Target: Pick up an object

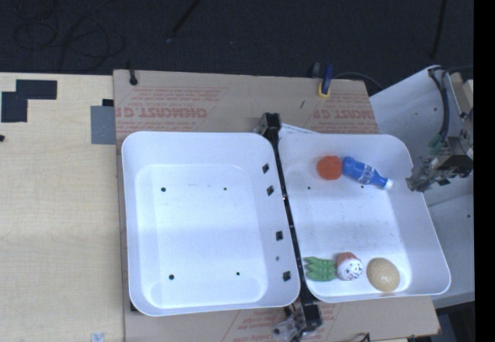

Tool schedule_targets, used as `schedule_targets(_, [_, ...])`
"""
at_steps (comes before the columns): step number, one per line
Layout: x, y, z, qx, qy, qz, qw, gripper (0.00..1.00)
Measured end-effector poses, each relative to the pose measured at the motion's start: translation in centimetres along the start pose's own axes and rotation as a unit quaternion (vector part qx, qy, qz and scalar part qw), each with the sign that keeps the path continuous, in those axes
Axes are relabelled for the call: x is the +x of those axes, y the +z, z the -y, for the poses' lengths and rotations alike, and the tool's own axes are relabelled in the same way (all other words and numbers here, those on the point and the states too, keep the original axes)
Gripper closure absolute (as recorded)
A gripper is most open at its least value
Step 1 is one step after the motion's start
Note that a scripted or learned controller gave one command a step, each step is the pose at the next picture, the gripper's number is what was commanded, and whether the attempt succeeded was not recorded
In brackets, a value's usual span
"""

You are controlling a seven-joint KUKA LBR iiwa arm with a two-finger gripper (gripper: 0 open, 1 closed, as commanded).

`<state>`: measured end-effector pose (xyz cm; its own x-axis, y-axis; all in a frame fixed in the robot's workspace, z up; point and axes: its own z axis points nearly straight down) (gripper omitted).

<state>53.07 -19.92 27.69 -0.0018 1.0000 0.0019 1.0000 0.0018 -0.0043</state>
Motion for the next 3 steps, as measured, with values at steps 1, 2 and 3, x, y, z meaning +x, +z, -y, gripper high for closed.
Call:
schedule_targets(1, [2.6,-5.2,5.4,-0.002,0.0,0.0,1.0,1.0])
schedule_targets(2, [4.3,-9.1,5.0,-0.003,0.0,0.001,1.0,1.0])
schedule_targets(3, [3.0,-8.7,2.6,-0.002,0.001,0.002,1.0,1.0])
